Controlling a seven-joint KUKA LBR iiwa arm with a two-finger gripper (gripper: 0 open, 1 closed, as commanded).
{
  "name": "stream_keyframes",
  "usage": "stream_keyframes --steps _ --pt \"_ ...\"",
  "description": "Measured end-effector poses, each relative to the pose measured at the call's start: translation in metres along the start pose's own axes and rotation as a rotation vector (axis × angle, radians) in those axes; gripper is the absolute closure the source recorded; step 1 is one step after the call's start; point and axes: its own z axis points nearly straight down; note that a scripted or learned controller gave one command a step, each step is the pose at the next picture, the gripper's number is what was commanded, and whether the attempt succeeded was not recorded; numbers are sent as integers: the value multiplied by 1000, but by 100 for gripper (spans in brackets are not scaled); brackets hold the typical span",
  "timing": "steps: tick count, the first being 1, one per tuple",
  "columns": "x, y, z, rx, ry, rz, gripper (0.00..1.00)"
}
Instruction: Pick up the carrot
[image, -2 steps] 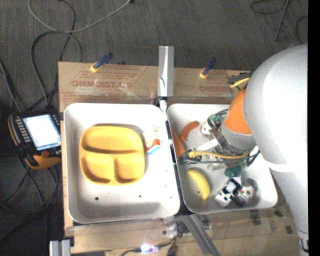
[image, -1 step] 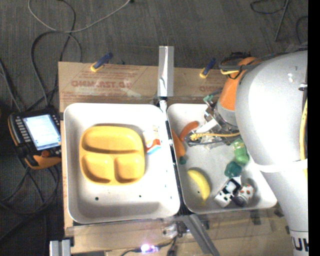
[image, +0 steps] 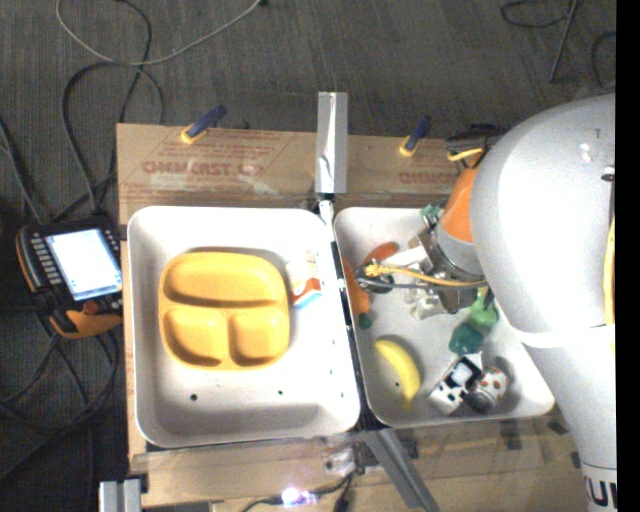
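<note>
Right now the carrot (image: 356, 290) is lying at the left wall of the right bin (image: 540, 405), its orange body running along the divider with a green tip pointing down at its lower end; a second orange piece (image: 381, 252) is sitting just above and to the right, and whether that belongs to the same toy is hard to tell. The gripper (image: 420, 293) is hanging just beside it to the right, trailing a yellow cable (image: 400, 270), and how wide it is standing cannot be told from here. Nothing is showing in its grasp. Further out, a banana (image: 398, 368) is resting below, with a green toy (image: 470, 328) nearby. In my judgement, the bin wall is crowding the carrot, so a descent could be striking the rim or nudging the carrot away.
</note>
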Motion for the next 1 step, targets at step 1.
stream_keyframes --steps 1 --pt "52 12 2 -2 -10 -266 100"
